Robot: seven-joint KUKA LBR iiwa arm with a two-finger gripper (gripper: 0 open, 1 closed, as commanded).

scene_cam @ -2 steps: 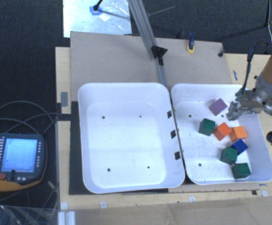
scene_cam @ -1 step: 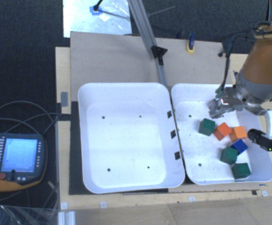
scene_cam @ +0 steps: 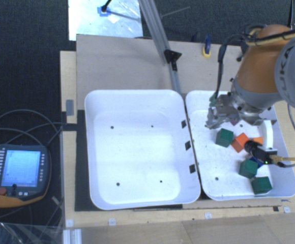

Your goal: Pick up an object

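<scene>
The right bin holds several small blocks. A green cube lies near its middle, with an orange block right beside it. Two more green blocks sit toward the front right corner, and a bit of a blue piece shows between them and the orange block. My gripper hangs over the back left part of this bin, just behind and left of the green cube. I see nothing held in it.
The left white bin stands beside the right one, their rims touching. A slanted metal pole rises behind the bins. A teach pendant with cables lies off the bench at the left.
</scene>
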